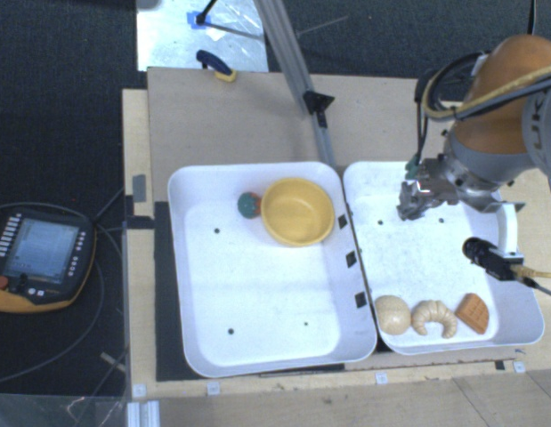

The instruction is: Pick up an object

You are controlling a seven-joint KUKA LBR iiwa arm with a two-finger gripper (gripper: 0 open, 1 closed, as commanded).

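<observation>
My gripper [412, 205] hangs over the upper part of the right bin [435, 265], with nothing seen in it. Along that bin's front edge lie a round tan bun [392, 314], a pale croissant [434, 318] and an orange waffle-like piece [473, 312]. The left bin [248, 301] holds a yellow bowl [297, 211] near its far right corner, with a small teal ball [248, 205] touching the bowl's left side.
A black block with a white bracket [493, 254] hangs off the arm above the right bin's right side. A metal pole [297, 69] slants over the board behind the bins. A teach pendant [39, 256] lies on the floor at left.
</observation>
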